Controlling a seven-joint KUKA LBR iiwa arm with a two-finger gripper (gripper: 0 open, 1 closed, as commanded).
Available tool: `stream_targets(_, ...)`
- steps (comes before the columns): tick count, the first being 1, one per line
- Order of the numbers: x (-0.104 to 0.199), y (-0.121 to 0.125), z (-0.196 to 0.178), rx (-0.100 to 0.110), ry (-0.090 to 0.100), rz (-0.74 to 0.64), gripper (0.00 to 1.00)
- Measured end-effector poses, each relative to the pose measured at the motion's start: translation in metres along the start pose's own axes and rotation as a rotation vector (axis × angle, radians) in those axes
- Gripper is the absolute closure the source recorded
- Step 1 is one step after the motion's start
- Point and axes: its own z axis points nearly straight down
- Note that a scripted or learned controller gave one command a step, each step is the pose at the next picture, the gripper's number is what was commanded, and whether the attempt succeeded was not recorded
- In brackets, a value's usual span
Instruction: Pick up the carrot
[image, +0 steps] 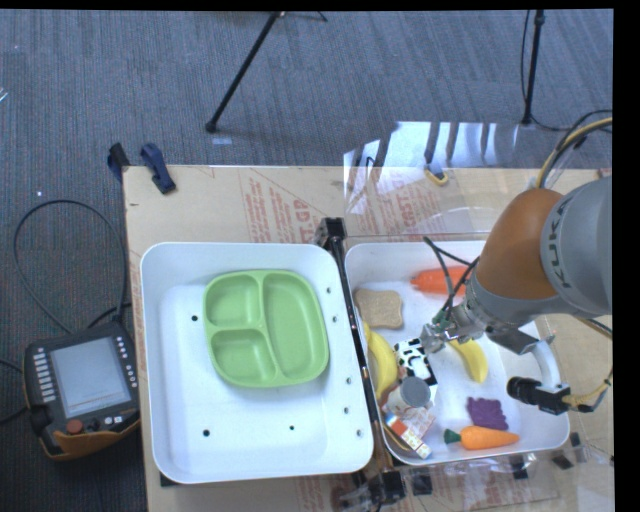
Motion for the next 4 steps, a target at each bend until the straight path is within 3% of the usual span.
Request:
stream_targets(1, -0.002, 0.000, -0.001, -0.003, -0.004, 0.003, 0.00)
stream_targets(2, 0.018, -0.086, 0.000, 0.001, -0.001, 0.047, 0.00)
stream_targets(3, -0.028, -0.096, -0.084, -0.006, -0.005, -0.173, 0.00)
stream_targets(4, 0.006, -0.021, -0.040, -0.002, 0.000, -0.321, 0.00)
